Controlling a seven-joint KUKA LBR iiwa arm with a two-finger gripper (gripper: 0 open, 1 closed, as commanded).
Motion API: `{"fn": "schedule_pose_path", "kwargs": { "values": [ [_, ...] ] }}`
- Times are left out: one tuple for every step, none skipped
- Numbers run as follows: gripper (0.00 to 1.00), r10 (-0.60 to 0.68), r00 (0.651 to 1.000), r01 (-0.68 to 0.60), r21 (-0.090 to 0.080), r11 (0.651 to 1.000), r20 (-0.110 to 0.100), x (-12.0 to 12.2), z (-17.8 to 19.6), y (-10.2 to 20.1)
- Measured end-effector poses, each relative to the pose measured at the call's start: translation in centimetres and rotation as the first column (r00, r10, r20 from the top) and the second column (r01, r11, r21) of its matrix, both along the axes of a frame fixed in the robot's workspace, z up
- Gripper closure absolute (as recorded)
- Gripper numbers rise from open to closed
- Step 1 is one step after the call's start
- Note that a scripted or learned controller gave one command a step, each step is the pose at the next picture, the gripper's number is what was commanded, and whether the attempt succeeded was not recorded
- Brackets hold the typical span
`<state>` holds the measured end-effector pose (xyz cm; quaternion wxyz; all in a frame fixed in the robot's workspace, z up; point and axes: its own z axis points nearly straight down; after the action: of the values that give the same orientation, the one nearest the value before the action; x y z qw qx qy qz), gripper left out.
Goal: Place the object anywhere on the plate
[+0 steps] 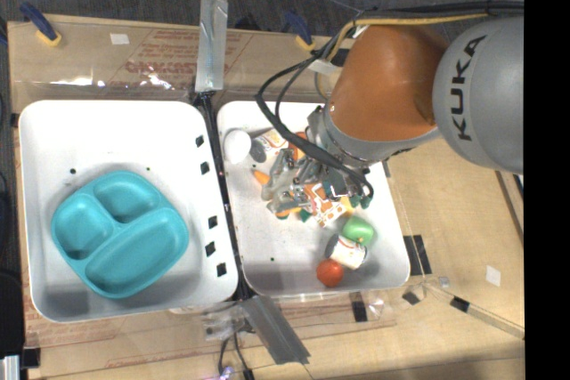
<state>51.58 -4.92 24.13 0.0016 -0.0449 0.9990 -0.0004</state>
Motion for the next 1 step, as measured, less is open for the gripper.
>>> {"fn": "schedule_pose_path", "kwargs": {
  "values": [
    [1.0,0.323,0.946,-0.323,-0.002,0.946,0.001,-3.11,4.0,-1.29]
  ]
}}
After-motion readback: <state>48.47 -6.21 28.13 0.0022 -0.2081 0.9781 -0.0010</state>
